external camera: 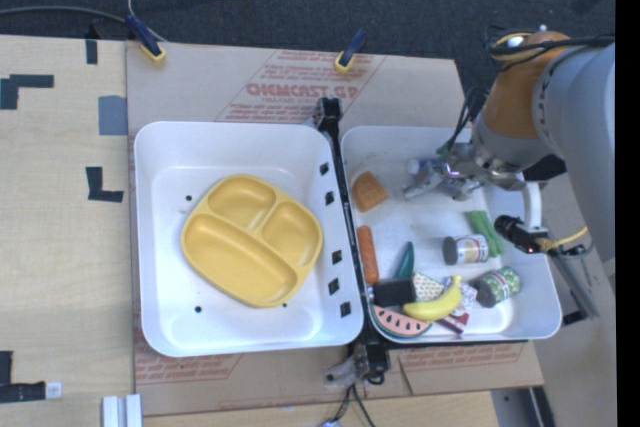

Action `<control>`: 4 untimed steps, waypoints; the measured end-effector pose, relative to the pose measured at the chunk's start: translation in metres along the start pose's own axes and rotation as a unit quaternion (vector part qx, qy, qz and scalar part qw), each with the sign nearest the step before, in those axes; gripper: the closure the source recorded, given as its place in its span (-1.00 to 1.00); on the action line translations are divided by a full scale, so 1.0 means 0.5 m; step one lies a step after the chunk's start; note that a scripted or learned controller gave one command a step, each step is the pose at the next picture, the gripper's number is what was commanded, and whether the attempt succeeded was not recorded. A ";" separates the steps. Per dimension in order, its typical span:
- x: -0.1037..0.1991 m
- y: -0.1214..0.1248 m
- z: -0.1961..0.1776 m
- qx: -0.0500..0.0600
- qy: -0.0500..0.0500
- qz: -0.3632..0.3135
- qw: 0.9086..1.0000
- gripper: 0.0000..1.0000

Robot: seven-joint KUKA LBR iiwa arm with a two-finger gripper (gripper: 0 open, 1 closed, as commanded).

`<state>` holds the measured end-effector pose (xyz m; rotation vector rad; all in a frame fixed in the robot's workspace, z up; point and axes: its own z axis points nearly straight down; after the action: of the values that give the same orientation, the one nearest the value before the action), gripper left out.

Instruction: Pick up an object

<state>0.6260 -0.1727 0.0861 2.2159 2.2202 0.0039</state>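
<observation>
My gripper (418,180) reaches in from the right over the upper part of the right bin (400,140), its grey fingers pointing left; nothing shows between them. Left of it lies an orange-brown bread piece (368,191). Below sit a hot dog (368,254), a green pepper (404,261), a small jar (466,249), a green stick (482,232), a can (498,286), a banana (437,303), a black block (393,292) and a watermelon slice (398,323).
The left bin (160,215) holds a yellow divided plate (252,238). The grey arm with its orange band (515,95) crosses the right bin's upper right corner. Cardboard lies under both bins, with yellow clamps (148,40) at its back edge.
</observation>
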 end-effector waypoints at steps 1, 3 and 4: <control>0.059 -0.016 0.001 0.002 0.000 0.000 1.000 -1.00; 0.156 -0.008 0.002 0.003 0.000 0.000 1.000 -1.00; 0.156 0.070 0.006 0.008 0.001 0.001 1.000 -1.00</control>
<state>0.6610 -0.0948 0.0834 2.2277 2.2264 -0.0096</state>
